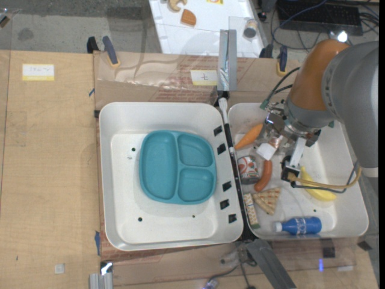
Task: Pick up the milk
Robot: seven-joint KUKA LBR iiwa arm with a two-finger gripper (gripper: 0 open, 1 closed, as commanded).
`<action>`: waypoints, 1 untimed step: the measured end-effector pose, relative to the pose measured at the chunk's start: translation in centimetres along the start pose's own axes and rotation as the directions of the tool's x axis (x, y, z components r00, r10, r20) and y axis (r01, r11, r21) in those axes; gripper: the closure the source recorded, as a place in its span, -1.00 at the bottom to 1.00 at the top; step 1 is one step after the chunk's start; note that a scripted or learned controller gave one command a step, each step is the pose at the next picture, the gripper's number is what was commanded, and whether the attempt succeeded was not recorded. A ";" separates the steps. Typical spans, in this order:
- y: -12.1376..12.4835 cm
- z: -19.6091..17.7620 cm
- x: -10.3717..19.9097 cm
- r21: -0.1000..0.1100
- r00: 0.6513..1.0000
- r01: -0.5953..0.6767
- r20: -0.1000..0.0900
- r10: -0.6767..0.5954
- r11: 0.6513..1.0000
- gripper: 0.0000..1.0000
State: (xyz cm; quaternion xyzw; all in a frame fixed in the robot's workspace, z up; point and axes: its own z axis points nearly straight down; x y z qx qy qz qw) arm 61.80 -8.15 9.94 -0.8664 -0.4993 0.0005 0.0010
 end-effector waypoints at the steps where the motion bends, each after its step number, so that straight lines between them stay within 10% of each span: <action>1: -3.4 -9.0 1.9 -0.001 0.799 0.601 0.001 -0.601 0.799 1.00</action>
